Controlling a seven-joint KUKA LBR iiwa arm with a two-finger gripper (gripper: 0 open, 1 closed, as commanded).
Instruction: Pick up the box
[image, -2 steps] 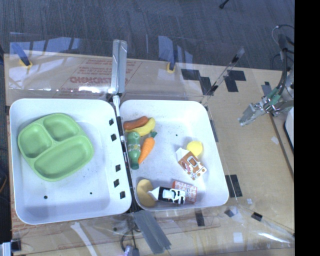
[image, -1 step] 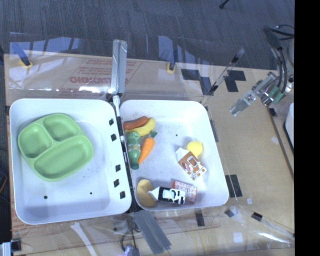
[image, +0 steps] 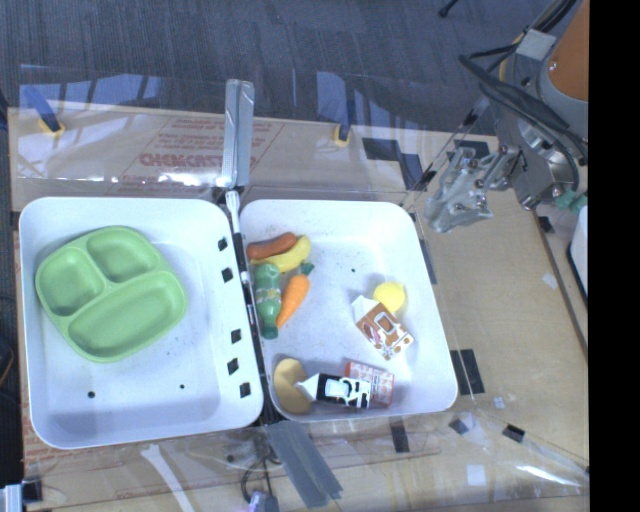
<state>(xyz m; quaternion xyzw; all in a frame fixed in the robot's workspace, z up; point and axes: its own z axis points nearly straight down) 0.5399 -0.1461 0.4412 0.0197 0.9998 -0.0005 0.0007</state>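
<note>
**Gripper up by the far right corner, box lying in the right bin**

Camera view: two shallow white bins side by side on the bench. Left bin holds a green divided plate w/ three compartments, sitting toward the bin's upper left. Nothing on the plate.

Right bin carries the clutter. The box, small, orange and white, printed carton, lies tilted in the right half of the bin, just below a yellow lemon-like toy and touching or nearly touching it. Along the bin's left wall: a toy hot dog and a banana at top, a green veg piece below, a toy carrot leaning beside it. Near the front edge: a tan round piece, a black-and-white bottle or tube lying flat next to it, and a reddish printed packet touching the bottle's right end.

Gripper hangs outside the right bin, past its upper right corner, above the bench surface, well apart from the box. Grey metal fingers point down-left; cannot tell whether they are spread or closed, as linkages overlap at this angle. Nothing visible between them. Arm w/ cables and an orange part sits at the top right.
</note>
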